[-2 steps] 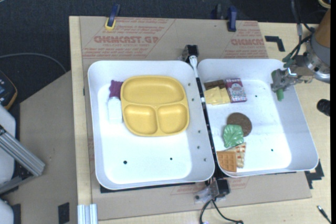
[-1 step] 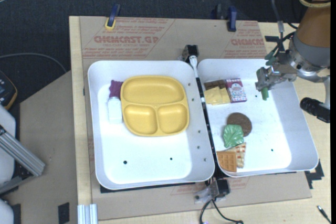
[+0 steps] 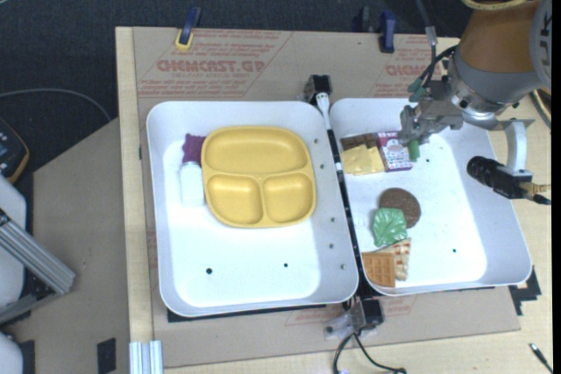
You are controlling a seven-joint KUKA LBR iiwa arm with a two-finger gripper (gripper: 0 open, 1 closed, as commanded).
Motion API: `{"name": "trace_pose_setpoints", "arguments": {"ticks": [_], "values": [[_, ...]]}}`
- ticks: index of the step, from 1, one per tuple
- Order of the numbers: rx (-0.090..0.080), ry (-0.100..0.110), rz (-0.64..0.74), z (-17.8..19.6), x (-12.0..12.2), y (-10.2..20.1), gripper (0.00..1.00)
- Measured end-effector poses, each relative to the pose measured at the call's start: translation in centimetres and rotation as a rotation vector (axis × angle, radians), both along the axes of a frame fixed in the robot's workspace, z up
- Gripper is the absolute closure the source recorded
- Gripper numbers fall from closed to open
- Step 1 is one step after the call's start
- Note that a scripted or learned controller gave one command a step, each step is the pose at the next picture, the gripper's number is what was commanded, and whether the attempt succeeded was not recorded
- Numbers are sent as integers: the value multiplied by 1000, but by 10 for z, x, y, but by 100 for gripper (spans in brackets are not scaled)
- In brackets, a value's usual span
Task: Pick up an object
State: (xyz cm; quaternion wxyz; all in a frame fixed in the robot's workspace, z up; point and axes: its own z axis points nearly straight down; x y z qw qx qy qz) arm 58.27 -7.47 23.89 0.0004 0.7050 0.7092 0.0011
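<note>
Hand (image 3: 412,134) above pink packet (image 3: 396,151)

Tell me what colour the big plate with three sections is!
The plate is yellow, seen best in the camera view, lying in the left bin.

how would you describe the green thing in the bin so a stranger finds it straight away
Start at the right-hand white bin, the one the arm reaches over. In its lower left part three small items lie in a line running toward the near rim: a brown round piece, then the green leafy piece, then a waffle-patterned wedge. It is the middle one, and the only green, crinkled item there.
</note>
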Motion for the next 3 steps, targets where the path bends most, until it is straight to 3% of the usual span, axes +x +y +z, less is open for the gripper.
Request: {"name": "trace_pose_setpoints", "arguments": {"ticks": [2, 3], "values": [[1, 6, 0, -24, -1, 106, 100], [0, 1, -3, -5, -11, 115, 100]]}}
